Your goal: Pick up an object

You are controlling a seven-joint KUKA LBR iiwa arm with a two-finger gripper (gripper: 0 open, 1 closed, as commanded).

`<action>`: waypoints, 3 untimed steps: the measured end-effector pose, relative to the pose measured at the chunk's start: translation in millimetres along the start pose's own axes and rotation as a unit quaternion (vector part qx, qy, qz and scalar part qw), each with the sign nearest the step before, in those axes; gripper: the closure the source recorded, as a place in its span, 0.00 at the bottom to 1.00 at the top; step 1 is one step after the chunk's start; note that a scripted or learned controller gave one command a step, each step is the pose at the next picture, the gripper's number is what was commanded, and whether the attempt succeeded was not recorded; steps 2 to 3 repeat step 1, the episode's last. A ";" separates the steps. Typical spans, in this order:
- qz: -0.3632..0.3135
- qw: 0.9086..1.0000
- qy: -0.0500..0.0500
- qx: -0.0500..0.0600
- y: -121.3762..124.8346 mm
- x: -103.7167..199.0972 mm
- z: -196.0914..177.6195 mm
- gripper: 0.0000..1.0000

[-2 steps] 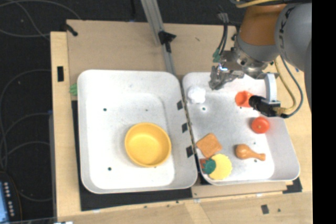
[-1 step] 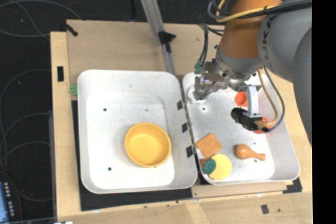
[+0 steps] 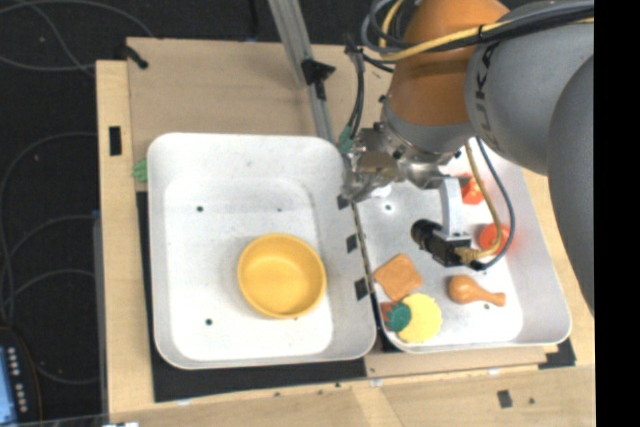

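Observation:
My gripper (image 3: 356,187) hangs over the near-left corner of the right bin (image 3: 545,307), close to the divide between the two bins. The grey arm with its orange band covers the far part of that bin. Below the gripper, in the right bin, lie an orange square slab (image 3: 398,275), a yellow round piece (image 3: 424,315) with a small green item (image 3: 399,318) against it, and a tan drumstick-shaped item (image 3: 473,291). Two red-orange items (image 3: 470,193) (image 3: 491,236) peek out by the arm. A yellow bowl (image 3: 281,274) sits upright in the left bin (image 3: 240,147).
A slanted metal pole (image 3: 290,25) rises behind the bins, ending near the left bin's far right corner. The wooden bench (image 3: 200,85) surrounds both bins. Cables trail on the dark floor to the left.

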State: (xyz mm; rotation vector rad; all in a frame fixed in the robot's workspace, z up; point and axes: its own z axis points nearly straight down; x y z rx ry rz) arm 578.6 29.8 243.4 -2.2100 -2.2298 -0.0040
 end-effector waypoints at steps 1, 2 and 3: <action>0.000 1.000 -0.001 0.001 -32.9 51.8 3.0 1.00; 0.000 1.000 -0.001 0.001 -32.9 51.8 3.0 1.00; 0.000 1.000 -0.001 0.001 -32.9 51.8 3.0 1.00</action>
